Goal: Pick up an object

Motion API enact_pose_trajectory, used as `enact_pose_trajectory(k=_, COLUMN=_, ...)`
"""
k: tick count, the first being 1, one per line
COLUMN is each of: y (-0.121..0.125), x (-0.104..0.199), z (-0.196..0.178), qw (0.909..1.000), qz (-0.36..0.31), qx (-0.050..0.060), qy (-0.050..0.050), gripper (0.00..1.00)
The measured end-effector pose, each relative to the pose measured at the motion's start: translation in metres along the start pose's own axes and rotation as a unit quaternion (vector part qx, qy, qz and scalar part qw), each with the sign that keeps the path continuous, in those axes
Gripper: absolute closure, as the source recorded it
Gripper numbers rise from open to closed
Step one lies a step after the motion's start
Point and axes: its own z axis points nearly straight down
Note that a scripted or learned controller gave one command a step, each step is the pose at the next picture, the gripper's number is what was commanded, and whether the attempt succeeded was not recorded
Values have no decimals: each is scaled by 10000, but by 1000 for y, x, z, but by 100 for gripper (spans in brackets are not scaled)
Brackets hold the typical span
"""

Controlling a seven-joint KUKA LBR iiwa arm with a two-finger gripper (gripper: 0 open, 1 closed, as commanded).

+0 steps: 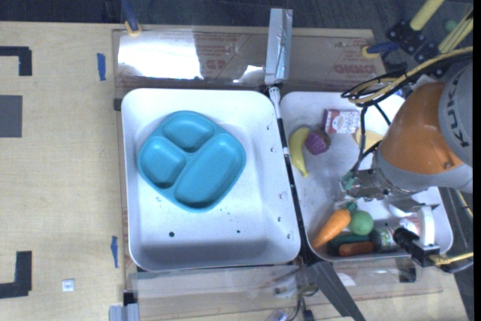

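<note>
two bins: left (pixel 143 237) holds blue tray (pixel 192 158), right (pixel 331 103) toy food.

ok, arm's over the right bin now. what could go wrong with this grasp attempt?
1. The carrot, green ball and the dark items by the near wall lie packed together, so the fingers may nudge neighbours or close on two at once.
2. That cluster sits close against the right bin wall, leaving little room for a finger.
3. The arm hides the gripper region from the camera, so a failed grasp may be hard to confirm.
</note>
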Motion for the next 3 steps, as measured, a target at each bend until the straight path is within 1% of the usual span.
enact_pose_trajectory(k=1, y=72, x=33, z=-87, qw=9991, qz=-428, qx=41, qy=30, gripper=100)
enact_pose_trajectory(k=2, y=109, x=4, z=-109, qw=10000, qz=53, qx=67, qy=19, gripper=100)
enact_pose_trajectory(k=3, y=147, x=26, z=-83, qw=9986, qz=-520, qx=70, qy=23, gripper=100)
